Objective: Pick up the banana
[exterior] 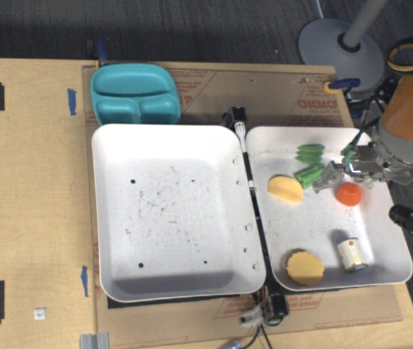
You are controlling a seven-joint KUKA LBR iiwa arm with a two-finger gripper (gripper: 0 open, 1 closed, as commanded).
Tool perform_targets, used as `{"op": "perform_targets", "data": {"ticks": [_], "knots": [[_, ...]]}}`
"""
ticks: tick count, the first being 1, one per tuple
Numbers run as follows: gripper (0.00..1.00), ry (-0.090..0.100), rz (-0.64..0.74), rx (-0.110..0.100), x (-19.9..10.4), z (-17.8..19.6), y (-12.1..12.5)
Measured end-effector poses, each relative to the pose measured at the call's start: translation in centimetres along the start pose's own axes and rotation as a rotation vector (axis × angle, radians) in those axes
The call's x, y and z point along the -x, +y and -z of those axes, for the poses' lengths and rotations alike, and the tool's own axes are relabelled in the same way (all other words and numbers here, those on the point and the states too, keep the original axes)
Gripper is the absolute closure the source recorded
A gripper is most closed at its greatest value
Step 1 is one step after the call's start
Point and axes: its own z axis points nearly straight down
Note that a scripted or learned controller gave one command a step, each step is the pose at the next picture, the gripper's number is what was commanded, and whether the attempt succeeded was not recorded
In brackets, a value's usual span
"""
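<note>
Two yellow things lie in the right bin [388, 238]. One is a short, rounded yellow piece [285, 189] near the bin's left wall. The other is a stubby yellow piece [305, 266] at the front of the bin. I cannot tell which of them is the banana. My gripper [326, 177] hangs low over the bin's back half, to the right of the first yellow piece. It is right beside a green vegetable [309, 172], and nothing yellow is at it.
A second green piece [310, 151] lies behind the first. A red-orange ball [349, 194] sits just under the wrist, and a small white can [352, 254] lies at the front right. The left bin [170, 209] is alongside, with a teal tray [135, 93] behind it.
</note>
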Motion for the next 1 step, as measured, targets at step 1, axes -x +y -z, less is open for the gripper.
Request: {"op": "perform_targets", "data": {"ticks": [1], "knots": [[0.00,0.001,-0.090,-0.002,-4.20,-8.41,-3.81]]}}
